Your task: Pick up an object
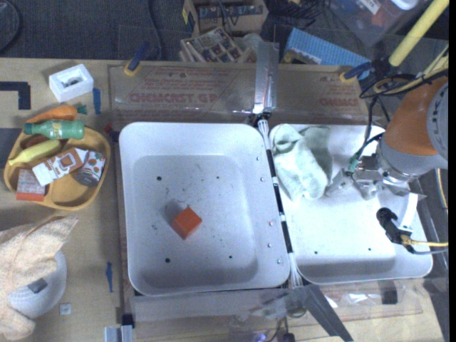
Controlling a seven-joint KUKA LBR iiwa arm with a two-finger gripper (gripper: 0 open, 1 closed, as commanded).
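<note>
At the frame's right, the arm (pixel 417 130) reaches over the right bin (pixel 356 251), its tool (pixel 356 175) low beside a crumpled pale cloth (pixel 303 162) in that bin's upper left. Whether it grips anything, I cannot tell. An orange block (pixel 187 222) lies well apart in the left bin (pixel 199 191).

The left bin (pixel 142 148) has open floor on every side of the orange block (pixel 187 222), which sits alone near the middle, well apart from the walls. In the right bin (pixel 342 255), a crumpled pale cloth (pixel 301 164) fills the far left corner, and the arm (pixel 417 130) overhangs the far right; the near half lies free.
</note>
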